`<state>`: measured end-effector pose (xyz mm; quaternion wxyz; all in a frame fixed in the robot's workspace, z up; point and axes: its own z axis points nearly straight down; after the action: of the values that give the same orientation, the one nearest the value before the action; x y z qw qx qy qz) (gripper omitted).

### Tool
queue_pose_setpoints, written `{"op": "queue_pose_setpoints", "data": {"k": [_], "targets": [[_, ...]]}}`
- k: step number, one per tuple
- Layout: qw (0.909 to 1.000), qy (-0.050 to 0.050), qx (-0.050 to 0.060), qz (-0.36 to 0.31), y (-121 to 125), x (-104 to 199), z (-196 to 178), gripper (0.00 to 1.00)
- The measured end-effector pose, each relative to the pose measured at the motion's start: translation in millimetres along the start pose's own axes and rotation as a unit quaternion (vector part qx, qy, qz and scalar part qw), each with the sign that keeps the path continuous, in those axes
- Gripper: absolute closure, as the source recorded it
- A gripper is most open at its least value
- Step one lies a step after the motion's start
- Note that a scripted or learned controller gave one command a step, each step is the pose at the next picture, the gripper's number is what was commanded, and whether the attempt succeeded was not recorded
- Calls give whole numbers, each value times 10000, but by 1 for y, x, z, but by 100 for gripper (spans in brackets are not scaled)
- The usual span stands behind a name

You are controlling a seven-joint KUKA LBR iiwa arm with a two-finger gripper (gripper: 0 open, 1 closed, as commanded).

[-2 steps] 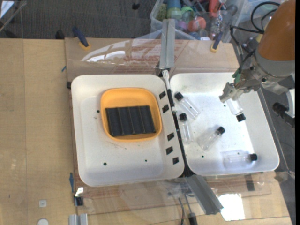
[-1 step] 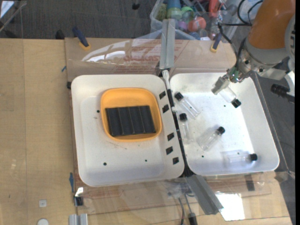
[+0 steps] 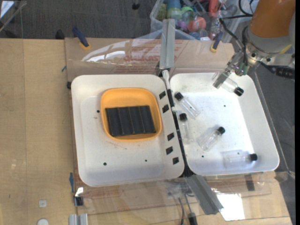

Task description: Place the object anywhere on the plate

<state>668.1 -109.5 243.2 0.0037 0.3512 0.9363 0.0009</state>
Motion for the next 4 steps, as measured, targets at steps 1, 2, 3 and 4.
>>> {"op": "queue_pose_setpoints", "data": {"k": [1,2,3,4], "targets": [[9938,31,9,-1111,-5,6,13,100],[9874,4,-2,-1583,-3,9,3,100],[9724,-5,-9,-2335,1,9,-30,100],[9288,16,-8,-3706,7,16,-26,100]]}}
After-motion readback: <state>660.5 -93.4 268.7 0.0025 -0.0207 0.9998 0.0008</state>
